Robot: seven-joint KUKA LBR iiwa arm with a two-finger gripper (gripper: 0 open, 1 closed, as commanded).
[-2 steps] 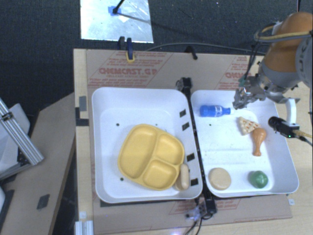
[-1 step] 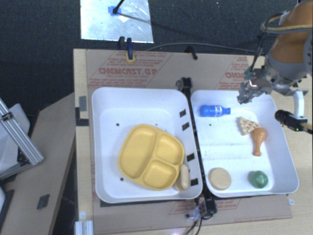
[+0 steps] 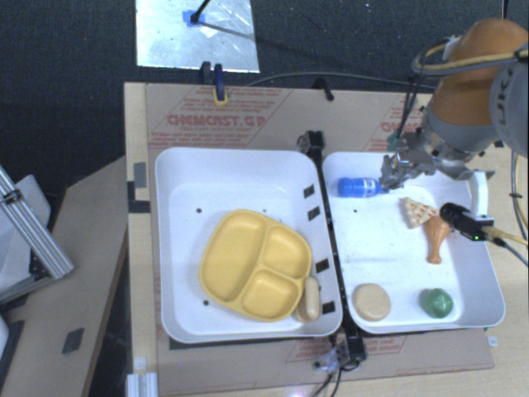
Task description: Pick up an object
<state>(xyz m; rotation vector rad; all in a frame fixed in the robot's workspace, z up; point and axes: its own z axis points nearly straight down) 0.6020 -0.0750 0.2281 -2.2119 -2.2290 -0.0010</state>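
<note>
**Stock at the moment of reach: two bins, seven loose items, one arm**

Left white shallow plastic bin [image 3: 178,188]:
- One yellow three-compartment plastic tray [image 3: 256,265], lying flat, slightly turned.
- One pale beige oblong toy bread roll [image 3: 310,298], touching the tray's lower right edge, against the bin's dividing wall.

Right white shallow plastic bin [image 3: 488,304]:
- One blue cylindrical plastic bottle [image 3: 357,188], lying on its side in the far left corner. Judged the item in hand.
- One tan wedge-shaped toy slice with cross-hatching [image 3: 418,212], near the bin's middle right.
- One orange-brown toy drumstick [image 3: 436,238], just below the wedge.
- One beige round toy biscuit [image 3: 371,301], at the near edge.
- One green rounded toy vegetable [image 3: 436,303], near the biscuit's right.

Arm: the grey gripper [image 3: 395,172] sits low, just beside the bottle's right end; whether it touches cannot be told. Finger spread: cannot tell, the parts blur together.

Handling notes, blue bottle (judgement): light, stiff, smooth-sided; prone to roll or squirt out of a pinch. Best taken across the barrel at mid-length, fingers square to its long axis. The nearby bin wall leaves little room on the far side.
</note>
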